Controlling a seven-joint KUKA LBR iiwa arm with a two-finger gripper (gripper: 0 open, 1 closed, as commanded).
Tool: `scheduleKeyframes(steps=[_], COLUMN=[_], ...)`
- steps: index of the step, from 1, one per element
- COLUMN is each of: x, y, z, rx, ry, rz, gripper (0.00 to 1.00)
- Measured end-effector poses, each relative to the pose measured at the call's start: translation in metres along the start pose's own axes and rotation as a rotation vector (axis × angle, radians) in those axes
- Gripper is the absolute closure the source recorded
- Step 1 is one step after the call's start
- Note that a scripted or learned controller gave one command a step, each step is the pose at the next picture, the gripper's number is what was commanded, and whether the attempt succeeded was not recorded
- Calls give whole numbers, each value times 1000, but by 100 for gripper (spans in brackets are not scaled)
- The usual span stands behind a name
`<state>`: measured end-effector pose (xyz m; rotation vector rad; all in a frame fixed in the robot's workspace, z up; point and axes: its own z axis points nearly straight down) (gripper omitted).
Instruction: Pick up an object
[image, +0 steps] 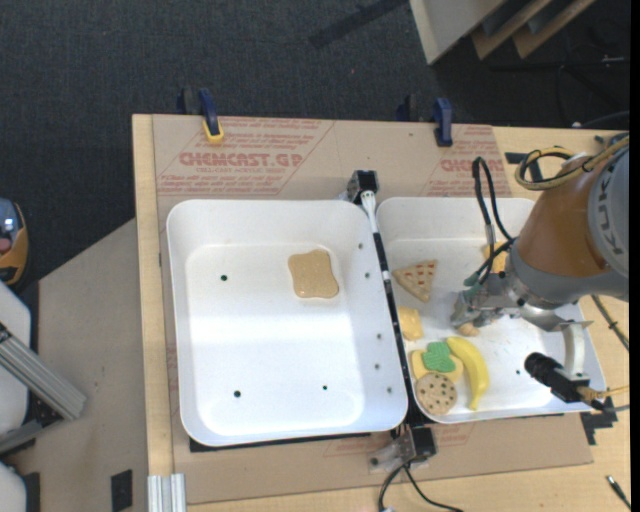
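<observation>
We see the gripper low in the right bin — whether it is spread or pinching we cannot tell — with the pizza slice to its left, the banana nearer, and toast in the left bin.

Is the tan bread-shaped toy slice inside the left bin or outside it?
Inside. The tan bread-shaped toy slice lies flat on the floor of the left white bin, within its rim, apart from its walls.
</observation>
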<state>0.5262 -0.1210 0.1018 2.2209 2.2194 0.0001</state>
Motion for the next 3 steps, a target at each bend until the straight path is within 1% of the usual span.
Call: scheduleKeyframes(steps=[1,2,3], x=[86,127,143], y=[75,144,140], z=[-89,-114,-112], rx=[-13,-8,1], ry=[4,2,1], rz=[-13,-7,-3], gripper=[100,100,100])
